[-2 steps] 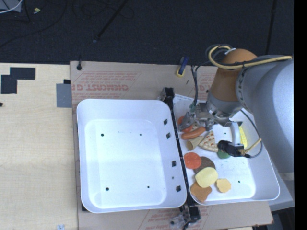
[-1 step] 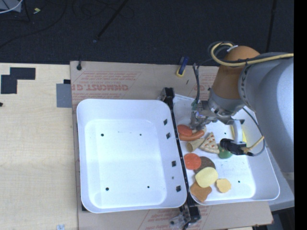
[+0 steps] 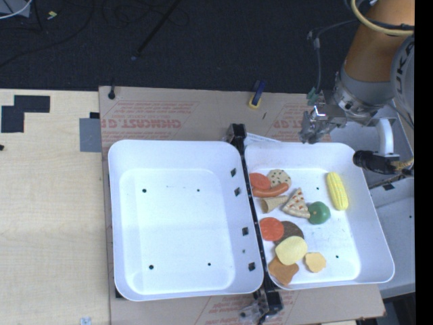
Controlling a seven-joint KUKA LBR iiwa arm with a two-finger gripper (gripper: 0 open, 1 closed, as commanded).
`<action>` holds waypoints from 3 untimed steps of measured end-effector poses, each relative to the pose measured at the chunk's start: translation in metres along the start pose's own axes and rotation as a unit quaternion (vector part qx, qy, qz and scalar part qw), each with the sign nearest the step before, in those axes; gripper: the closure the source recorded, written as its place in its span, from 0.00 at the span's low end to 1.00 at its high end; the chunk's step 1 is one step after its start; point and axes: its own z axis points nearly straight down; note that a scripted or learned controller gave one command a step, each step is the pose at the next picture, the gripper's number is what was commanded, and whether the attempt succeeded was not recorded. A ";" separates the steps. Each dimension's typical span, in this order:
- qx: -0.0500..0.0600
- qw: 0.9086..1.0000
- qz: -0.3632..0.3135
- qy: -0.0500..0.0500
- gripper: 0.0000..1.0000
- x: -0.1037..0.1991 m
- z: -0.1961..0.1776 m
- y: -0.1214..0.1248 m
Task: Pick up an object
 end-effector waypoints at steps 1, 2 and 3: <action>0.002 1.000 -0.002 0.002 1.00 0.050 -0.109 0.001; 0.008 1.000 -0.002 0.002 1.00 0.121 -0.138 -0.016; 0.001 1.000 -0.001 0.002 1.00 0.140 -0.274 -0.046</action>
